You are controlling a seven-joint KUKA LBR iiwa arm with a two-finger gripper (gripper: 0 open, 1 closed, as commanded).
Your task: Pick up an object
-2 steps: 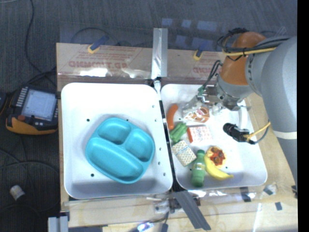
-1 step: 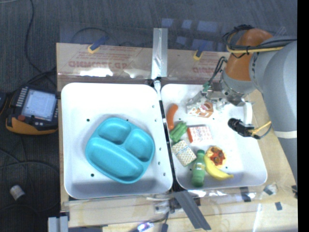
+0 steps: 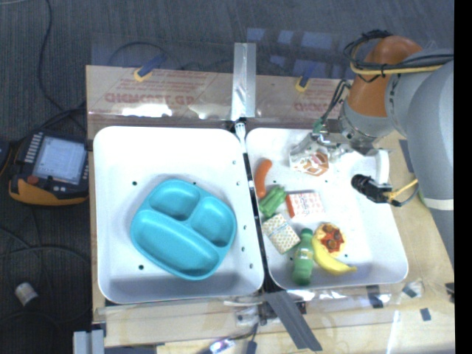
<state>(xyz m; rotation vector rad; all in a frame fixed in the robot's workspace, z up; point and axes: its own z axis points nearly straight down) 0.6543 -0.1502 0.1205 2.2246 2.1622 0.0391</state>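
Note:
My gripper [image 3: 311, 150] hangs over the back of the right bin [image 3: 383, 234], reaching in from the right. Directly under and just in front of it lies a small white and orange packet [image 3: 316, 165], and I cannot tell whether the two touch. Further forward in the same bin are an orange carrot [image 3: 262, 177], a green vegetable [image 3: 271, 200], a red and white box [image 3: 304, 203], a patterned cracker box [image 3: 281, 234], a green bottle [image 3: 303, 258], a banana [image 3: 333, 259] and a small red-topped piece [image 3: 330, 236].
The left bin [image 3: 118, 161] holds a blue divided plate [image 3: 184, 227]. A raised divider [image 3: 251, 198] runs between the two bins. A handheld pendant [image 3: 48, 167] lies on the floor to the left, and cables trail around it.

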